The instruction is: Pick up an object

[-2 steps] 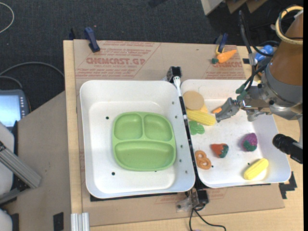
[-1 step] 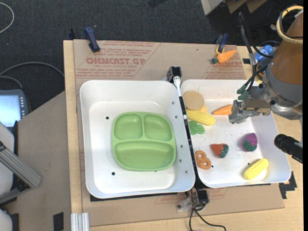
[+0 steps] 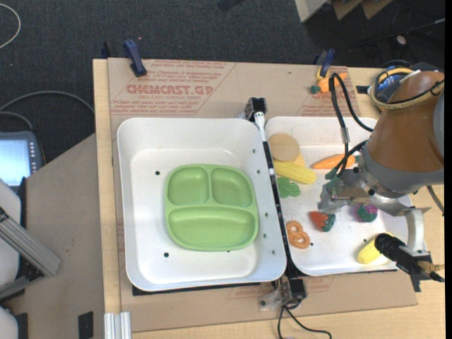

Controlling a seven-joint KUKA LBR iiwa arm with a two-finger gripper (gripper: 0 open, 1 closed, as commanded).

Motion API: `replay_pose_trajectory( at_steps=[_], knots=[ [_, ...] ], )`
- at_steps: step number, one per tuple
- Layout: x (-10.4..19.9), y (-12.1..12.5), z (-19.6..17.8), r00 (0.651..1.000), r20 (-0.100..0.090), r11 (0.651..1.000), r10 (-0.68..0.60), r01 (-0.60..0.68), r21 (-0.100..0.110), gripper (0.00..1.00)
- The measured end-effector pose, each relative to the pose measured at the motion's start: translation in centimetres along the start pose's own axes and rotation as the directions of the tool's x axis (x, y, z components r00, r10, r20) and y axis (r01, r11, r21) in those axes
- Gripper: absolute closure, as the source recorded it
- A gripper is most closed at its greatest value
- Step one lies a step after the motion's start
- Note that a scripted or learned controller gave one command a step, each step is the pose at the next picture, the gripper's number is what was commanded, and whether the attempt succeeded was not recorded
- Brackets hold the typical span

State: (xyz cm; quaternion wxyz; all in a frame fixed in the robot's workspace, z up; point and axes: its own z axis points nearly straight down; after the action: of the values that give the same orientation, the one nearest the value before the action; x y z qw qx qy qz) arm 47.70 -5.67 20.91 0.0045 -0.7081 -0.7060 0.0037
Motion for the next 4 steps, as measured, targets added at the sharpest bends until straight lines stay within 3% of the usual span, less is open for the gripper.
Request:
replay_pose_trajectory(
  at_steps=[1,2,3,4],
  knots=[
    [0.0,0.2,-0.6,1.000,0.001,1.000,-0.002,0.002,-0.012,0.00],
    [1.3,5.9,-14.8,1.000,0.003,0.999,-0.008,0.008,-0.033,0.00],
    [-1.2,9.5,-24.3,1.000,0.005,1.000,-0.003,0.004,-0.028,0.00],
    [8.1,19.0,-24.9,1.000,0.000,1.000,-0.013,0.013,-0.022,0.00]
  ],
)
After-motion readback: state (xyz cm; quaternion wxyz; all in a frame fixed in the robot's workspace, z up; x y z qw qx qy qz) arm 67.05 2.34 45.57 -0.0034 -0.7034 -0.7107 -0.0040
